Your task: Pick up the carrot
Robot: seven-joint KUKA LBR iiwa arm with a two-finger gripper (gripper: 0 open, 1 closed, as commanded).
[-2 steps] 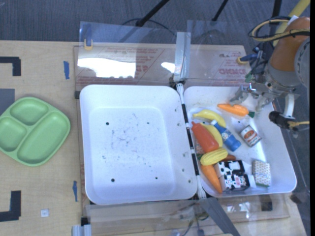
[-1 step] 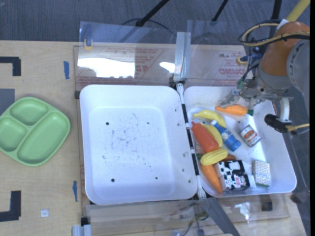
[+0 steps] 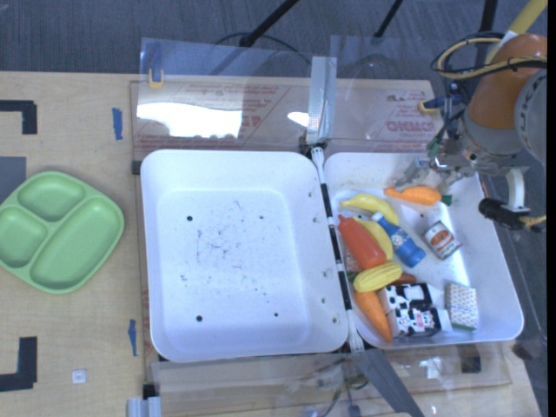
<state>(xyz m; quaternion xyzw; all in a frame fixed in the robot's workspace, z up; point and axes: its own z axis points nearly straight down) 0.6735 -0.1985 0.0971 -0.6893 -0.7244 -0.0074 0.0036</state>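
Carrot [image 3: 415,195] lying near the back of the right bin [image 3: 497,259], just beside the banana [image 3: 369,204]. Gripper [image 3: 431,173] parked right over the carrot's upper edge, maybe touching, hard to say. Can't tell whether clamped or released, too cluttered there. Same bin: red bottle [image 3: 365,241], small can [image 3: 440,239]. Green plate [image 3: 56,230] well off left.

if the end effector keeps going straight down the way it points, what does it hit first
Most likely the carrot lying at the back of the right bin; the end effector sits right over it, though depth is hard to judge from this slanted view.
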